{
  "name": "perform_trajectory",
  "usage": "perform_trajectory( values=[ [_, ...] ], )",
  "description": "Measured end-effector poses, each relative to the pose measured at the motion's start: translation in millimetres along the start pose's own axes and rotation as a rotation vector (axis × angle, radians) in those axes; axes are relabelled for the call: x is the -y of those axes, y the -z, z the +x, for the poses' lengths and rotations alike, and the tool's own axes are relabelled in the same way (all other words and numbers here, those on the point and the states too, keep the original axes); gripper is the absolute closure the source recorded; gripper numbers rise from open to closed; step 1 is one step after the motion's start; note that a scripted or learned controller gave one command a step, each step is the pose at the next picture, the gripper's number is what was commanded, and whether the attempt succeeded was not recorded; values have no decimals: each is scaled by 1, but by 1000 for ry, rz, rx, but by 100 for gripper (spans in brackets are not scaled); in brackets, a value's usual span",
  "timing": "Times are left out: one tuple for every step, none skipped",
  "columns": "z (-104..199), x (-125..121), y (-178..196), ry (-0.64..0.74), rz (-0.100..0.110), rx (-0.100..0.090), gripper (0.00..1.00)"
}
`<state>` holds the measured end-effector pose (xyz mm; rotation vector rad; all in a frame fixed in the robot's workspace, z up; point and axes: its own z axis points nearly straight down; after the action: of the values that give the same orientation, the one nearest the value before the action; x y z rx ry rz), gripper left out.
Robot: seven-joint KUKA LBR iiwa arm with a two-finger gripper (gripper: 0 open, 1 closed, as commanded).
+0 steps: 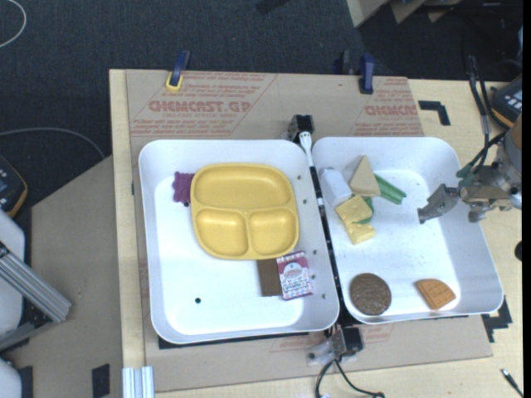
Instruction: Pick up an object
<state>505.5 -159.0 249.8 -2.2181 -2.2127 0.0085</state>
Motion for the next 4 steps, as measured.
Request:
perform_trajectory(
  values=[
    [0,-2,5,3,-11,2,0],
    [-1,5,-40,1,-4,0,0],
    [-4,4,-84,2,-3,-1,0],
    [5,4,-131,3,-3,-1,0]
  ],
)
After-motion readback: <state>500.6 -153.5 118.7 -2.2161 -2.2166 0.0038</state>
